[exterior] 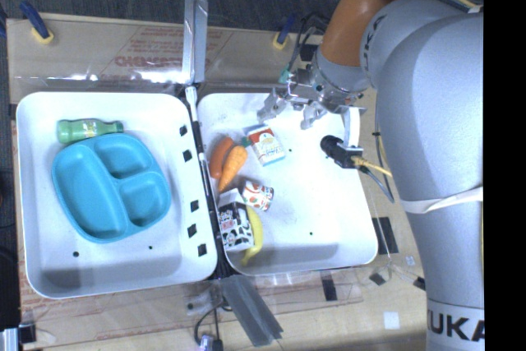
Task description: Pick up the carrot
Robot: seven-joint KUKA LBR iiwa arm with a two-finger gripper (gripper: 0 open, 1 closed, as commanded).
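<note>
Approach | open, empty metal claw (296, 104) hovers near tapered orange carrot (228, 161) in right white bin (329, 238) | next: descend left, straddle it.

Banana (255, 236) half under the cow-patterned carton (233, 228); arm (427, 119) cropped at right edge.

Carrot (233, 162) lies in right bin (345, 247), tool (289, 106) hovering near.
</note>
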